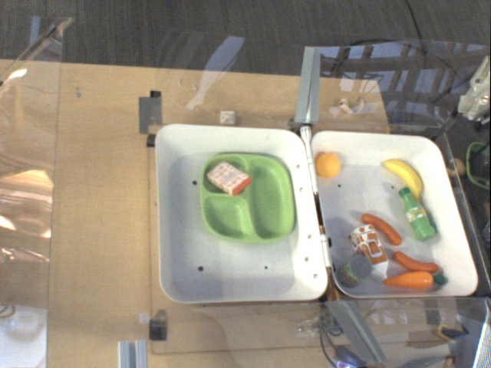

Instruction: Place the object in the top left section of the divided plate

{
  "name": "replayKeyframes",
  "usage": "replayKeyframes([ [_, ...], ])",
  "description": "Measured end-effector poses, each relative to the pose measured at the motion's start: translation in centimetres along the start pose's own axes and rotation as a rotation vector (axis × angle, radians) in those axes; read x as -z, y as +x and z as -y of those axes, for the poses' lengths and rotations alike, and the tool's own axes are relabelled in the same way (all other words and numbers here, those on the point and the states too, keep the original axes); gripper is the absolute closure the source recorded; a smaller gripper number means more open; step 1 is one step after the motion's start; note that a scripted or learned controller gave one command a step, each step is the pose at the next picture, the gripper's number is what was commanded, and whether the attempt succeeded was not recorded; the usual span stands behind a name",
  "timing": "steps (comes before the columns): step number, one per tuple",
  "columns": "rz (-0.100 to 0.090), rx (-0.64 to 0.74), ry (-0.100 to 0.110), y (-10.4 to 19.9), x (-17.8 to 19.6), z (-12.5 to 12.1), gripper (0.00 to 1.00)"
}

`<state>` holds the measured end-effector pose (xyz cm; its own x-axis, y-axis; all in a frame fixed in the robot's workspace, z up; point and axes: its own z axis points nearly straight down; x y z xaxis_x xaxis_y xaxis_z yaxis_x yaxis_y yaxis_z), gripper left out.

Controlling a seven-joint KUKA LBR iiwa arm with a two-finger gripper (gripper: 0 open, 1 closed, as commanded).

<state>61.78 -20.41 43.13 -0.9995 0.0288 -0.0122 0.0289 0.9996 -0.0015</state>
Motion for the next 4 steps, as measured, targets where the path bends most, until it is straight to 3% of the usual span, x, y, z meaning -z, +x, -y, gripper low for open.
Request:
replayKeyframes([
  [1, -0.002, 0.226, -0.002, -3.9, 0.5, -0.1, 1.0],
  [2, 0.009, 0.227, -0.001, -4.1, 1.8, -0.4, 1.0],
  [3, -0.001, 0.535, -0.003, -5.2, 0.5, -0.2, 1.0],
  [4, 0.009, 0.536, -0.002, -5.3, 1.8, -0.4, 1.0],
])
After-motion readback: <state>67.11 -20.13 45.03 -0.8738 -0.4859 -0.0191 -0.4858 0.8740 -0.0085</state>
